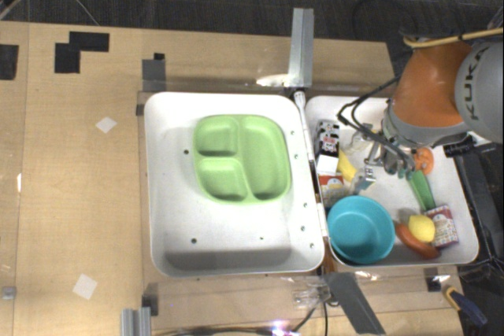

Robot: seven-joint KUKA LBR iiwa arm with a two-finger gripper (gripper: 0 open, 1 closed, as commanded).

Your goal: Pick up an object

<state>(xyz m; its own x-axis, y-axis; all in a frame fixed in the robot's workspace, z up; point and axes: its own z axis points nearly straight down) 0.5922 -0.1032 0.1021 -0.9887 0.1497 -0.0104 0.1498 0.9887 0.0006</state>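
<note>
Camera view from above the bench: on the left, a white bin (169, 248) holds a pale green divided tray (240, 157), lying flat and well apart from the arm's work. Across the shared rim, the right bin (465, 244) is crowded. A small printed black-and-white pack (327, 139) sits near its upper left corner, with a yellow piece (346, 166) just below it and a blue bowl (360, 228) at the near edge. Further right lie a green stick-shaped item (421, 189) with an orange end, a yellow lemon-like fruit (421, 228) resting on an orange-red object, and a patterned packet (446, 227) beside it. The gripper (376, 168) hangs low over the bin's middle, just right of the yellow piece and above the bowl's rim; whether its fingers stand apart or together cannot be told at this slant, and nothing is seen between them. The grey arm with its orange band (429, 86) reaches in from the right.

A clean pick here would seem to call for settling on one item, likely the yellow piece nearest the tool, and coming straight down with the bowl's rim and the printed pack kept clear. That piece looks small, bright and smooth, partly hidden by its neighbours, so a slip or a double grab seems the main risk.
</note>
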